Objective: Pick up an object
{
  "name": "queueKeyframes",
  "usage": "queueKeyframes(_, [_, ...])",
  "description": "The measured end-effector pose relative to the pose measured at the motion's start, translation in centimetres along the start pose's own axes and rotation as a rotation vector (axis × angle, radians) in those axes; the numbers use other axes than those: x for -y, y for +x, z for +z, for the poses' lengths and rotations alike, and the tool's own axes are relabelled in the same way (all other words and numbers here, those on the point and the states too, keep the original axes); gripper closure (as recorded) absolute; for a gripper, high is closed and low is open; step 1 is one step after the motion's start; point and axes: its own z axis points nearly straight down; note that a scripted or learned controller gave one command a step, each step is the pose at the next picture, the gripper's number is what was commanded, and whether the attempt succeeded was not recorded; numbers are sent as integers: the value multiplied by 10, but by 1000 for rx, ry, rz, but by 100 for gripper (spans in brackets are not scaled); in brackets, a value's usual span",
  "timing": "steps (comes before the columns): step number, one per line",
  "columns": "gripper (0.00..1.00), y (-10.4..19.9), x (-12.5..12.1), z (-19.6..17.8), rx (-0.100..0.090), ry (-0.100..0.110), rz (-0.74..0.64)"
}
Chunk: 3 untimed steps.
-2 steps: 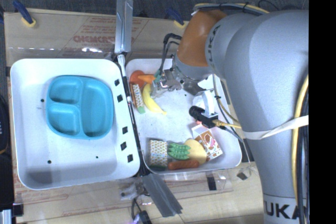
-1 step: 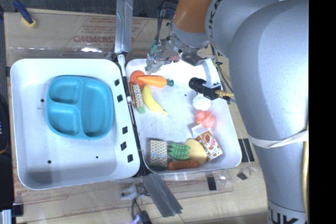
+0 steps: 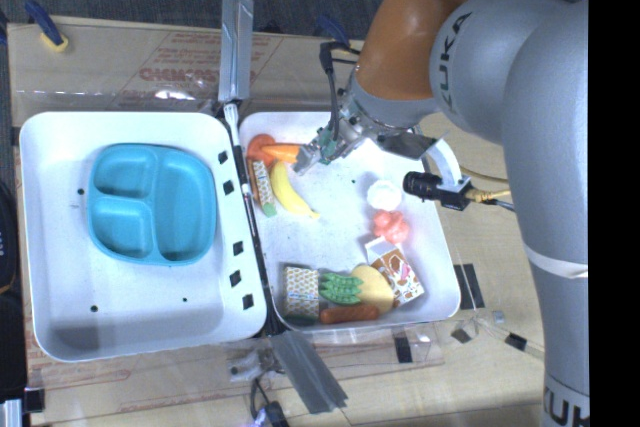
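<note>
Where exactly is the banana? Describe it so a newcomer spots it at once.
Start at the right-hand white bin, the one full of toy food. Near its upper left corner, just below the gripper, lies the banana. It is the only plain yellow curved piece, between a wrapped bar and bare bin floor.

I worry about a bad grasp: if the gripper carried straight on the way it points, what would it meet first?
Probably the banana, just beyond the gripper toward the lower left, though the carrot beside it is close; depth is unclear.
</note>
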Motion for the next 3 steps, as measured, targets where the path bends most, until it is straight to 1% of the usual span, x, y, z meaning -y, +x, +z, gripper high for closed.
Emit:
queueKeyframes(1, [0,-29,-8,88,4,-5,-38])
queueKeyframes(2, [0,-29,-7,89,4,-4,-38])
queueKeyframes(3, [0,-61,31,39,3,-3,-56])
